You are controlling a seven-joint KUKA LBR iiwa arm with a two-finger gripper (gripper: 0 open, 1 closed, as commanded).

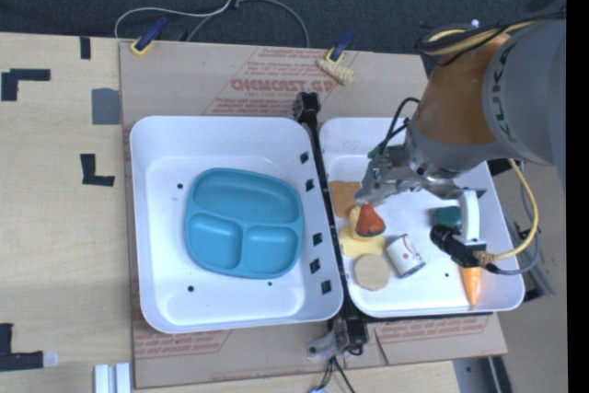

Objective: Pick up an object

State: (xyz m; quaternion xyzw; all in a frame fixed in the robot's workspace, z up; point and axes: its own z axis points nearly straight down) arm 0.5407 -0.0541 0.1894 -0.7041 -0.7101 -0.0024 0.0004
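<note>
My end effector point(375, 189) hangs low over the right white bin point(350, 135), just above a small red cone-shaped toy point(369, 220); whether it is open or closed I cannot tell; the red toy lies on a yellow flat piece point(354, 244), with a round tan disc point(372, 272) and a small white cylinder point(404, 255) near; an orange carrot-shaped toy point(471, 283) sits at the bin's right corner; the left white bin point(147, 143) holds a blue divided plastic tray point(243, 223).
</note>
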